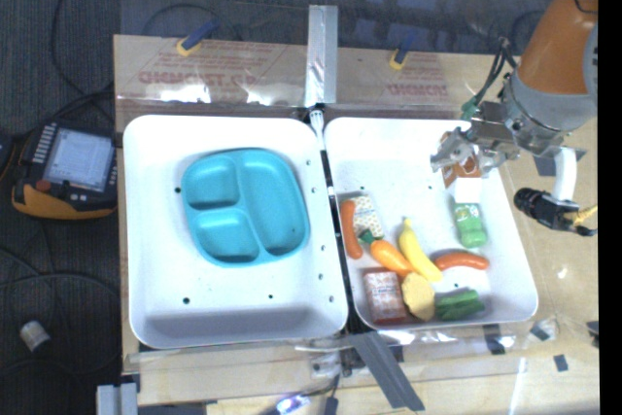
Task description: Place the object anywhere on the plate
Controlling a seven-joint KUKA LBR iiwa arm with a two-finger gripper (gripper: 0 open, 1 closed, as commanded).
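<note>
Dark grey carpet surrounds the bench you are looking down on, with loose cables trailing across it and a handheld control pendant (pixel 63 170) lying at the far left. On the bench, two shallow white bins sit side by side, backed by a strip of brown cardboard (pixel 224 73).

Your left bin (pixel 155 306) holds a blue plate (pixel 245 205) with three compartments, and nothing rests on it. Your right bin (pixel 520 282) carries the clutter: a carrot (pixel 389 255), a banana (pixel 418 251), a red sausage (pixel 460 259), a green bottle (pixel 471 226), a small red-labelled packet (pixel 382 293), a pale potato-like piece (pixel 418 296) and a dark green vegetable (pixel 459 304), all bunched toward the near half of the bin.

Your arm (pixel 559 44), grey with its orange band, reaches in from the right and stops over the far right part of that bin. The gripper (pixel 465 155) hangs just above the green bottle, with a brownish-red object (pixel 461 172) seen right at its tip. Whether that object is actually pinched, you cannot tell from this angle.

It sits over the right bin, well apart from the plate.
</note>
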